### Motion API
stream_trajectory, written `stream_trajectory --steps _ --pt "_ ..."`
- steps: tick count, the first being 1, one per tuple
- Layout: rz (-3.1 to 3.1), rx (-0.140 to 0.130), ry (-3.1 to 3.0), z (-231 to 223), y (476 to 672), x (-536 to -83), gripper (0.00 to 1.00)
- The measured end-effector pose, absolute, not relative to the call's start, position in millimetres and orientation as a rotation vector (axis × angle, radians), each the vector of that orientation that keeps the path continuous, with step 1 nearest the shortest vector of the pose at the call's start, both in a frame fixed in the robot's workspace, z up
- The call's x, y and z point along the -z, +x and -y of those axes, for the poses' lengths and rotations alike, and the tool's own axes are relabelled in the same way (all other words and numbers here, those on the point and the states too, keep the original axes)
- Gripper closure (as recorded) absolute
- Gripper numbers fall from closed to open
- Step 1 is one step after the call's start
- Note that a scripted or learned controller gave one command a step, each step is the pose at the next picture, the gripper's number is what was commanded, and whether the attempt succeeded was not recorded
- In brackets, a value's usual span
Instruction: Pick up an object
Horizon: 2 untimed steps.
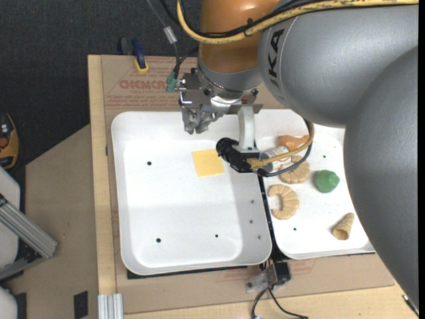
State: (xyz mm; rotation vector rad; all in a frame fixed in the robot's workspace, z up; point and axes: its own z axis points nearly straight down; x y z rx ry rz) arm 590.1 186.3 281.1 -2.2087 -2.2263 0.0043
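A flat yellow square slice (pixel 208 163) lies in the left bin (pixel 153 244), toward its far right part. My gripper (pixel 194 123) hangs over the far side of that bin, just up and left of the slice, with nothing visibly in it. The right bin (pixel 312 244) holds a tan croissant (pixel 284 200), a round beige pastry (pixel 296 173), a green ball (pixel 326 181), a tan cone (pixel 344 226) and an orange piece (pixel 290 141) partly hidden by the arm.
A black cable and its connector (pixel 234 155) dangle from the wrist across the wall between the two bins, beside the slice. The grey arm covers the upper right. A cardboard sheet (pixel 99 178) lies under the bins.
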Motion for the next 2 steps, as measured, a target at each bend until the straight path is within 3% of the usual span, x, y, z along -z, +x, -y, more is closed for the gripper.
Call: stream_trajectory --steps 1,2 --pt "2.225 -0.005 -2.212 -227.6 534.9 -283.8 1.00" --pt "2.222 -0.004 -2.215 -225.0 476.1 -311.3 1.00"
